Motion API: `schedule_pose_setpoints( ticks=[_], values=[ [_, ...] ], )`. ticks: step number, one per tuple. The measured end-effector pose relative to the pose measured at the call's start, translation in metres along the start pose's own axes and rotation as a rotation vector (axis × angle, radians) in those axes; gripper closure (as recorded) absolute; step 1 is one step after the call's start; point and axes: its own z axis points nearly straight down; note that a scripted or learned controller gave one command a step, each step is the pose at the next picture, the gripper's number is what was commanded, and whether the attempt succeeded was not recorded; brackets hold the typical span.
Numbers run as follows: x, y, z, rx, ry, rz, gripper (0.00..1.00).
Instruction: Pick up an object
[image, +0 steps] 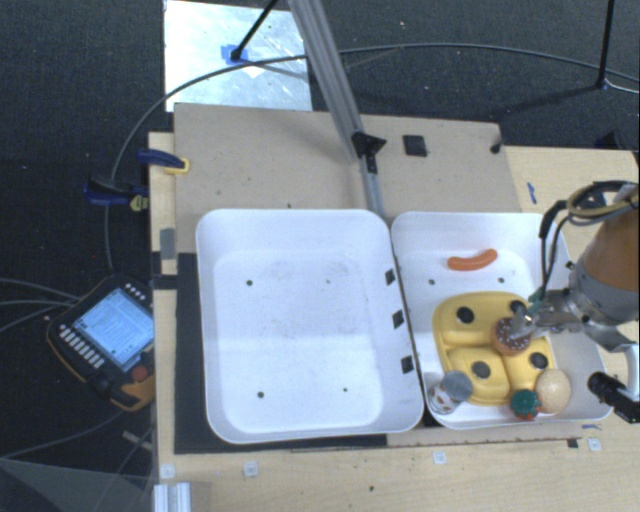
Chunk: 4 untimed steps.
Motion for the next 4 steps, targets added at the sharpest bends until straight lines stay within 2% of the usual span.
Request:
schedule_pose_setpoints(
  ticks=[1, 2, 4],
  values=[
    [0.000, 0.000, -0.064, 0.007, 0.000, 0.000, 1.00],
    [0.000, 0.001, -0.069, 0.012, 0.002, 0.000, 1.00],
    [0.098, 0.038, -0.056, 0.012, 0.005, -0.006, 1.00]
  ],
)
